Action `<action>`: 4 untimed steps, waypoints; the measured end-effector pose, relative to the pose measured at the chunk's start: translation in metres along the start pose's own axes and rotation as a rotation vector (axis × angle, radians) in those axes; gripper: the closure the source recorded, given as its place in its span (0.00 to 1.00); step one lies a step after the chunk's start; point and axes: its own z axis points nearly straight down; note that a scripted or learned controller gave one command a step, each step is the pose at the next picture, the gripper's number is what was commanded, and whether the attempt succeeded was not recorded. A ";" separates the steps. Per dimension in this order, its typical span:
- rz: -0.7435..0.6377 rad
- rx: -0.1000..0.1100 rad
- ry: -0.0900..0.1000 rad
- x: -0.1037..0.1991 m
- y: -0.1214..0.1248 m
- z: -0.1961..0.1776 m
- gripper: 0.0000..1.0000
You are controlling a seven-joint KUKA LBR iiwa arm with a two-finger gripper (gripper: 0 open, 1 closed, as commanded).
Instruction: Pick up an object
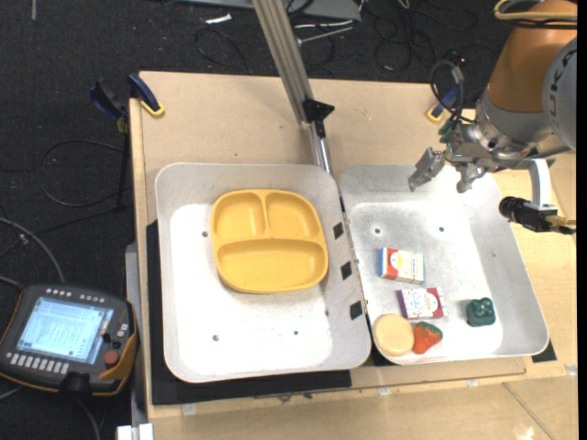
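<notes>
The gripper (446,171) is hovering over the far edge of the right bin (514,273), its two fingers spread open and holding nothing. The objects are lying well apart from it toward the bin's near side: a white carton (402,265) is sitting near the middle, a purple box (421,302) just nearer, a cream disc (393,334) touching a red piece (427,337) at the near edge, and a green toy (480,313) to their right. A yellow tray (269,240) is resting in the left bin (183,273).
</notes>
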 end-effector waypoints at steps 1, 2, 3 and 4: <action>0.000 0.000 0.000 0.000 0.000 0.000 0.00; 0.002 0.003 0.000 -0.003 0.006 0.046 0.00; 0.003 0.004 0.000 -0.005 0.001 0.090 0.00; 0.002 0.003 0.000 -0.004 0.000 0.120 0.00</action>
